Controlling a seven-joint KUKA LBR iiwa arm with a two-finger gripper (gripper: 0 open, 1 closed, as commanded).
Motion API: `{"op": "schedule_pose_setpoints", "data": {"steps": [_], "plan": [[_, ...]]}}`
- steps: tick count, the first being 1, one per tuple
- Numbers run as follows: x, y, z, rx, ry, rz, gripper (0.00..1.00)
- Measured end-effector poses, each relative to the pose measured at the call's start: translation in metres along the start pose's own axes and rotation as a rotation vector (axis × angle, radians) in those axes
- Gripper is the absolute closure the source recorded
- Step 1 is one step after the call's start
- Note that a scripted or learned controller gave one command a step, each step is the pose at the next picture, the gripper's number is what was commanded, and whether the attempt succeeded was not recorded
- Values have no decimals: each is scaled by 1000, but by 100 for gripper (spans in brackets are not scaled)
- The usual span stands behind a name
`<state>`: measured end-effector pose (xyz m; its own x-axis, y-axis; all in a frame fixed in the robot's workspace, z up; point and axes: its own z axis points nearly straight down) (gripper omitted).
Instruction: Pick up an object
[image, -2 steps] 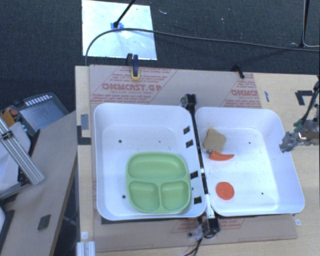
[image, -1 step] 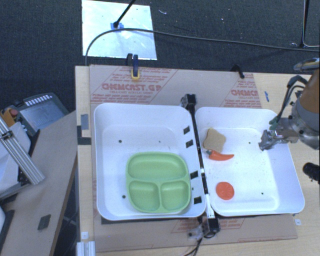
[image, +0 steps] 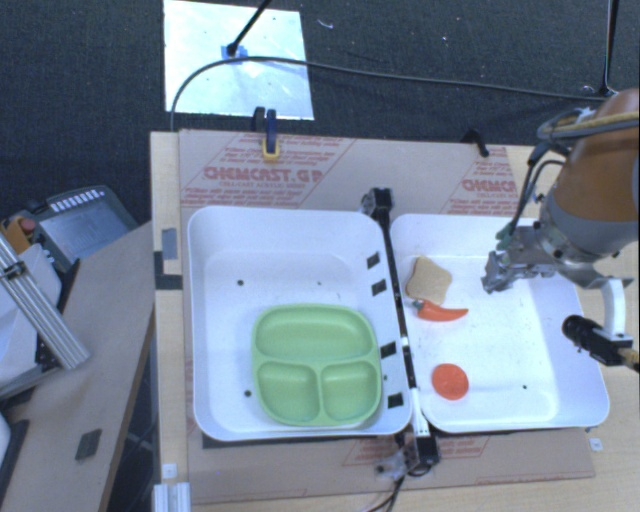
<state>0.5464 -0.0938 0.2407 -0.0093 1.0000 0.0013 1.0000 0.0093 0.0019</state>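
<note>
Whether the jaws are spread or pressed together cannot be told; the gripper (image: 497, 272) hangs over the right bin (image: 575, 400). A tan slice (image: 431, 279), orange-red pepper (image: 441, 313) and orange disc (image: 450, 381) lie there. Green tray (image: 317, 363) sits in the left bin (image: 215, 300).

One fixed overhead camera looks slantwise down on both bins (image: 300, 225).

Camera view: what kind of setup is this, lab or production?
Probably a robotics lab test bench. Two white bins, left and right, sit on protective board; toy-like items, a green divided tray and orange disc, lie inside; loose cables run across dark carpet.
</note>
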Motion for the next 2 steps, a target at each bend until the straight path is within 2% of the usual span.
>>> {"op": "schedule_pose_setpoints", "data": {"steps": [1,2], "plan": [[56,24,-4,-2,0,-2,100],[112,38,9,0,0,-1,100]]}}
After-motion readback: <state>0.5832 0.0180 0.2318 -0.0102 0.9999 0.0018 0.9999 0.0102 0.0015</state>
